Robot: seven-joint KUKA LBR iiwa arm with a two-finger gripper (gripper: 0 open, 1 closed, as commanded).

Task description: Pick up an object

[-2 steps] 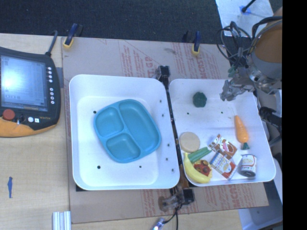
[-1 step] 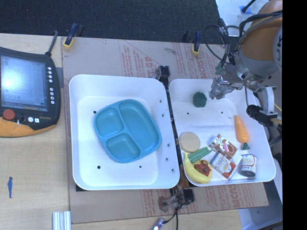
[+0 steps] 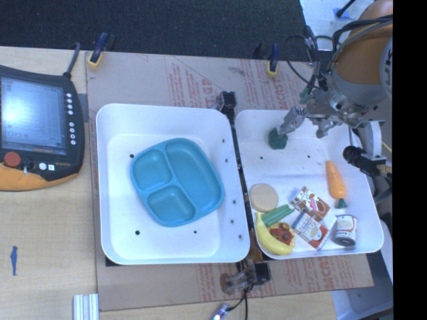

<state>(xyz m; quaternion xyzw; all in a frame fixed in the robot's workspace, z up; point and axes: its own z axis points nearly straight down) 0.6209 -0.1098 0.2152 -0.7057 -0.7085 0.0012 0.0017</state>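
gripper (image 3: 303, 122) over right bin (image 3: 373, 199), one finger touching green object (image 3: 277, 139), jaw state unclear, labels unreadable

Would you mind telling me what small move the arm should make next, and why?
Probably a short descent so the gripper straddles the dark green object. One finger sits right beside that object near the back of the right bin, and nothing visibly sits between the fingers yet.
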